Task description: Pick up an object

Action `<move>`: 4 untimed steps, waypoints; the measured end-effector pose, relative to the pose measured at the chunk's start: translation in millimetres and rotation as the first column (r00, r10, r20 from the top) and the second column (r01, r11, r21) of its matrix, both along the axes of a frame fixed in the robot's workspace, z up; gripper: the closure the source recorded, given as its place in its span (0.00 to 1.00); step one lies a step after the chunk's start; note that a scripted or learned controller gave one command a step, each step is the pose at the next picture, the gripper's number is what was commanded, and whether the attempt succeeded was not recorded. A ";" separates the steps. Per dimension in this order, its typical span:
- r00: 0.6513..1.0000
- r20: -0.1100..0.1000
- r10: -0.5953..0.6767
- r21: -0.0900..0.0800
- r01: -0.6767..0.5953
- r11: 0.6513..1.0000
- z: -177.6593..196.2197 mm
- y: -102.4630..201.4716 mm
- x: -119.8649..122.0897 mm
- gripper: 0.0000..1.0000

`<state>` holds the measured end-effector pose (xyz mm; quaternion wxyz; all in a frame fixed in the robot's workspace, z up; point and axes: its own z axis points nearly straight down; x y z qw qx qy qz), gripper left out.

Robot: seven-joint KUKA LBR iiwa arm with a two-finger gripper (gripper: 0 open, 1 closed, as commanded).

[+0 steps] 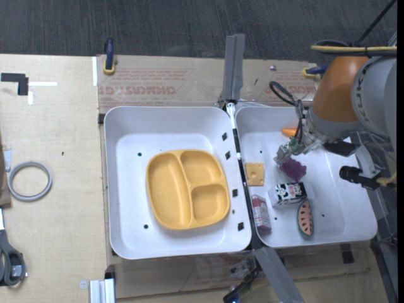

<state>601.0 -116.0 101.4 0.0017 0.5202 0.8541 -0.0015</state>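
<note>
My gripper (pixel 285 152) hangs low in the right bin (pixel 341 229), near its back middle. Just below and right of its tip lies a purple bunch of grapes (pixel 294 168); whether the two touch I cannot tell. A black-and-white milk carton (pixel 288 193) lies in front of the grapes. To the carton's right is a watermelon slice (pixel 305 218). A square yellow cracker (pixel 254 173) and a purplish pouch (pixel 259 212) lie along the bin's left wall. A small orange piece (pixel 288 132) peeks out behind the gripper.
The left bin (pixel 126 137) holds a yellow divided plate (pixel 187 188). A grey divider post (pixel 233 68) stands behind the seam between the bins. A roll of tape (pixel 28 180) and scissors (pixel 11 264) lie on the bench at far left.
</note>
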 end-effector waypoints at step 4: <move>1.000 -0.001 0.029 0.003 -0.029 1.000 174.5 35.7 -90.0 1.00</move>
